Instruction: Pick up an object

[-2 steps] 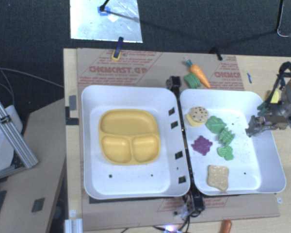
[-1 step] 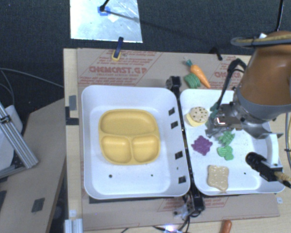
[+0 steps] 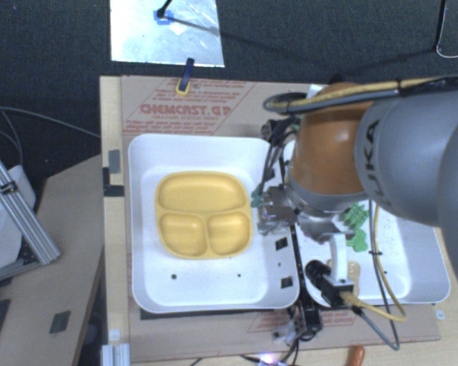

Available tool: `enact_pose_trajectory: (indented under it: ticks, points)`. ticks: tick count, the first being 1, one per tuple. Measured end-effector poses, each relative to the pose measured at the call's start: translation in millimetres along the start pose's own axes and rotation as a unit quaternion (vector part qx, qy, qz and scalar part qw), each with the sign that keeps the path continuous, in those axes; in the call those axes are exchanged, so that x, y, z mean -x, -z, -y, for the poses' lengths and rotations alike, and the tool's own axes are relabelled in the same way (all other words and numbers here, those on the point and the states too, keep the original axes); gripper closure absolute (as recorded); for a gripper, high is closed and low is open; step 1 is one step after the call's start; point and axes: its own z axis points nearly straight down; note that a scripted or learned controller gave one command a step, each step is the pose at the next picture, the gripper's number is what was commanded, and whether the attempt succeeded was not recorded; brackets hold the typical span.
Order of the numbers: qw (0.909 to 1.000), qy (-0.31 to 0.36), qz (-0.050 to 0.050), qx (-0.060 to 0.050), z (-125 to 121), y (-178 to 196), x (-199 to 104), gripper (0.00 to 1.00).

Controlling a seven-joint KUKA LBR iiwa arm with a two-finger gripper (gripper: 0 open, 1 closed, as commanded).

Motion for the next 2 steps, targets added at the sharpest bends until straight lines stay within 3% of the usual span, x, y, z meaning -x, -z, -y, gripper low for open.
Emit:
enact_pose_trajectory:
  ticks: [1,2]
  points:
    - [1.0000,-0.008,0.002,0.001,-35.6,-47.9,39.5,1.00]
    - [1.0000,-0.006,0.001,0.002,-34.9,-45.3,37.0,0.00]
